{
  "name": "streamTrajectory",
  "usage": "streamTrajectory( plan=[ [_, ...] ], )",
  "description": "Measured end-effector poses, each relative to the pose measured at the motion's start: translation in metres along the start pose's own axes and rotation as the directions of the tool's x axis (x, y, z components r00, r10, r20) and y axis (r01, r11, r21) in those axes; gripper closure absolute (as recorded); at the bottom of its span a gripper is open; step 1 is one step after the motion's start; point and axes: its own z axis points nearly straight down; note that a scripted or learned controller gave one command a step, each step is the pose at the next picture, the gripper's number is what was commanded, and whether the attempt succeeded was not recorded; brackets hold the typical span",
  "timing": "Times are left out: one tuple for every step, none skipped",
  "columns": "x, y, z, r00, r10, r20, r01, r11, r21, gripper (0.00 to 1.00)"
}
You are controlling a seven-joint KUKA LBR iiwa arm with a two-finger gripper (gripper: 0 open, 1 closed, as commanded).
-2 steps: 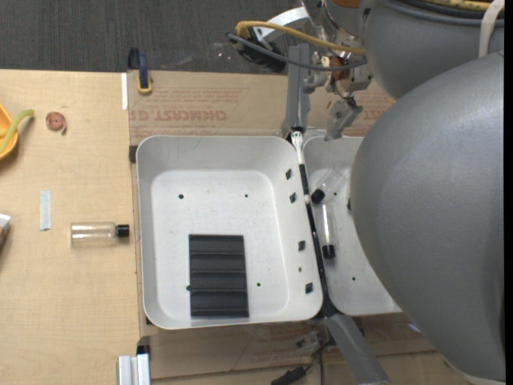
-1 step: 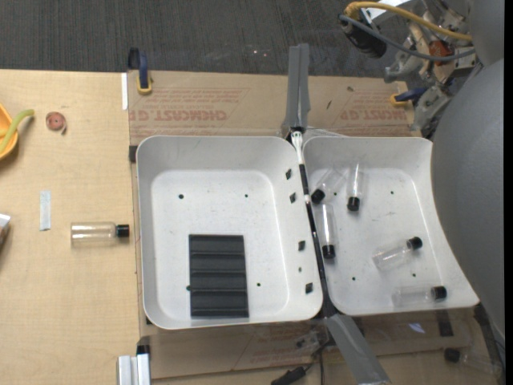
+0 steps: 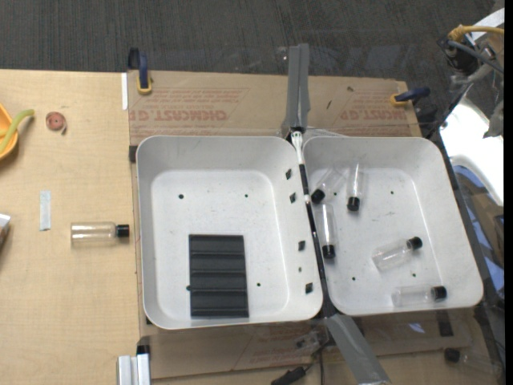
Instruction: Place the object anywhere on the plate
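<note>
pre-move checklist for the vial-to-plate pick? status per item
1. Targets in the right bin: ok. Clear vials with black caps lie there, e.g. one near the middle and one at the near edge.
2. Vials apart enough to pick: partly ok. Those two lie free; another vial lies against the bin's left wall, not ok.
3. Black ribbed plate in the left bin: ok, nothing on it.
4. Gripper state: cannot tell.
5. Stray vial on the bench left of the bins: not ok as a target, outside both bins.
</note>
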Motion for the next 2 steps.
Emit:
streamTrajectory(
  plan=[
    [0.043,-0.115,0.045,0.994,0.110,-0.003,-0.110,0.994,-0.001,0.00],
    [-0.025,-0.018,0.037,0.994,0.108,0.000,-0.108,0.994,0.000,0.00]
  ],
)
